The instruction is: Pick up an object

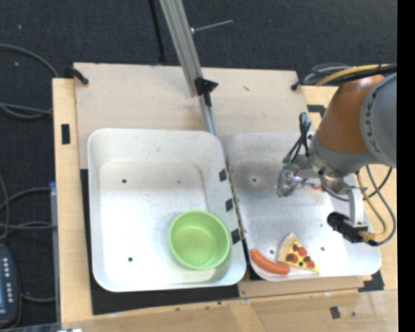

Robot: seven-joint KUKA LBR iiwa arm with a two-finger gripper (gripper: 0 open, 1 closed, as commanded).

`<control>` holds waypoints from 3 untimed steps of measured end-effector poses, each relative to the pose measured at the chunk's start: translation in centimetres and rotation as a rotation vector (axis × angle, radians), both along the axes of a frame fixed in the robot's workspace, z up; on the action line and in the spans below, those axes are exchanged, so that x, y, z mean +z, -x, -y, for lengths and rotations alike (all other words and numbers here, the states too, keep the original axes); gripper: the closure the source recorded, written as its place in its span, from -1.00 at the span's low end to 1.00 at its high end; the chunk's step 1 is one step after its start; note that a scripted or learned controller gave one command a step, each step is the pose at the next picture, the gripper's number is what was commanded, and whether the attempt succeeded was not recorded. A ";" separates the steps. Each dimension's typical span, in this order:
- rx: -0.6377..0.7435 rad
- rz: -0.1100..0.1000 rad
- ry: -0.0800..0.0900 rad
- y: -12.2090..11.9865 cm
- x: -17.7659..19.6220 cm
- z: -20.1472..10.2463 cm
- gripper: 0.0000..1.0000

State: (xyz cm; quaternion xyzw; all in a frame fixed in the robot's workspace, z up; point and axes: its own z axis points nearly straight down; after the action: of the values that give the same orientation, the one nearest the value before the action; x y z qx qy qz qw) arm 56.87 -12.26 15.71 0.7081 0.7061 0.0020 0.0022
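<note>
Hovering over the right bin (263,158), my gripper (288,184) hangs above bare floor; I cannot tell its state from here. The pizza slice (297,252) and hot dog (269,262) lie toward the near edge, the hot dog's long axis running roughly along that rim. The green bowl (199,238) sits farther off.

A shallow round lime-green plastic bowl (199,238) sits upright by the left bin's near right corner. A flat toy pizza slice (297,253) and an orange-red toy sausage (269,261) lie close together along the right bin's near edge.
</note>
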 end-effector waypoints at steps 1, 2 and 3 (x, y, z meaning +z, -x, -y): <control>0.004 0.001 0.000 0.5 4.6 0.1 1.00; 0.007 0.002 0.001 -0.4 10.8 0.2 1.00; 0.009 -0.005 0.000 0.9 9.5 -5.3 1.00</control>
State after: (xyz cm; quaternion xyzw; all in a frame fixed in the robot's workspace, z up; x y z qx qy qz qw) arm 55.96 -6.97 25.22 0.7050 0.7092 0.0003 0.0007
